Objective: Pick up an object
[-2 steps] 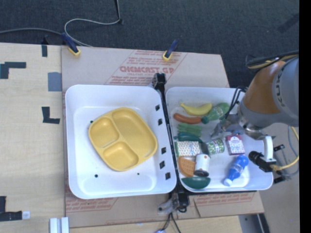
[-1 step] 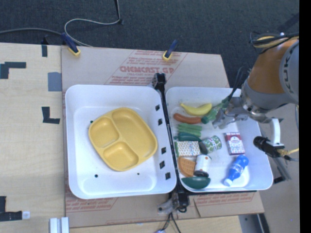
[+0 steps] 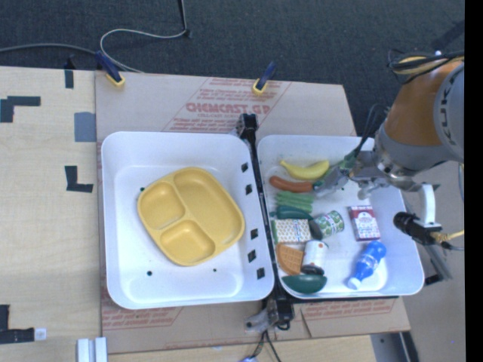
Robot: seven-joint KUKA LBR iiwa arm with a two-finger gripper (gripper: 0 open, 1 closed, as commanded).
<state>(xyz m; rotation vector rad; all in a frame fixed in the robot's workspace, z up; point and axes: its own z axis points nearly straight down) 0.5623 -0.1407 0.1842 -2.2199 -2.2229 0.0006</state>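
Note:
My gripper hangs over the back of the right bin, just right of a yellow banana. Nothing is visibly held in it. Below the banana lie a red sausage and a green vegetable. Further forward are a small can, a red and white carton, a blue bottle, a printed box, a white canister, an orange piece and a dark green item.
The left bin holds a yellow divided plate. A black divider with clips runs between the bins. The arm's orange and grey wrist stands over the right bin's far right corner.

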